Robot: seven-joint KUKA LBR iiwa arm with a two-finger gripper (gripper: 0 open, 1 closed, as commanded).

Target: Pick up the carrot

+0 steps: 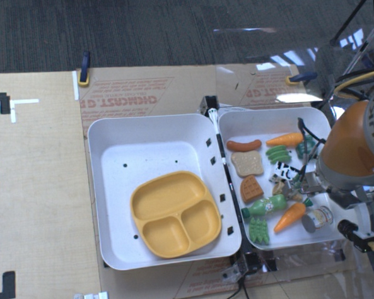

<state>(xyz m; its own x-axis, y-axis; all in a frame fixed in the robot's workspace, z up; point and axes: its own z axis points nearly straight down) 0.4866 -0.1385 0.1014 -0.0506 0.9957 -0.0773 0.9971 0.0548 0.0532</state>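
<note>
**Arm low over a crowded right bin**

Camera view: two carrots lie in the right bin (324,123), one (285,139) by the far wall, one (289,216) near the front beside the arm (354,148). The hand (301,182) seems sunk among toys; I cannot tell its grip.

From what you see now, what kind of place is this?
Probably a robot test bench in a lab: two white bins clipped side by side, toy food such as a carrot, and a taped cardboard base on carpet.
</note>
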